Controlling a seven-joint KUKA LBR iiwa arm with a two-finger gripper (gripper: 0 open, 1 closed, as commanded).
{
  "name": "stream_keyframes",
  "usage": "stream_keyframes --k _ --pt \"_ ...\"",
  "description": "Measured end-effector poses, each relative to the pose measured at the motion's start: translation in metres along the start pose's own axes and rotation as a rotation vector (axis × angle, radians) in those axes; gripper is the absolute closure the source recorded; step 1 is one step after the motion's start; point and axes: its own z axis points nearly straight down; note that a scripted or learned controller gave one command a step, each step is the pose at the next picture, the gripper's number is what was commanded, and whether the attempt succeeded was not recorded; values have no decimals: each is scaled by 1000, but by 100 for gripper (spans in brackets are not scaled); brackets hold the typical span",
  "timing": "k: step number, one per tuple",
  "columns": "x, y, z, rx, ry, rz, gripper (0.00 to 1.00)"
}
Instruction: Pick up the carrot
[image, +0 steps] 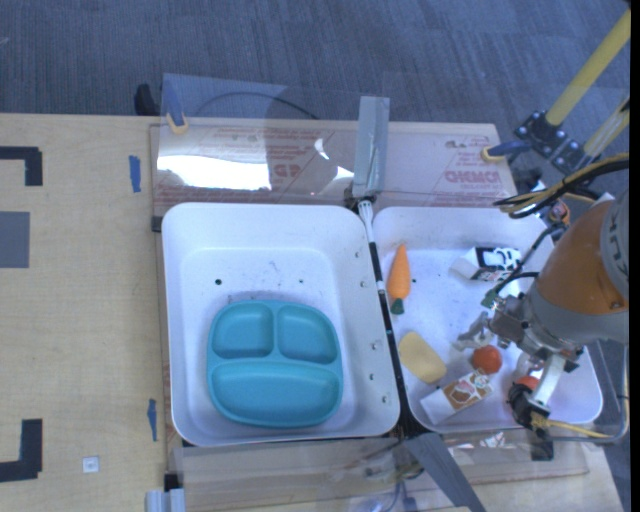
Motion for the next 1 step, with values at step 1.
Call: stream_keyframes --k 1 --pt "56 14 -40 2 1 -56 0"
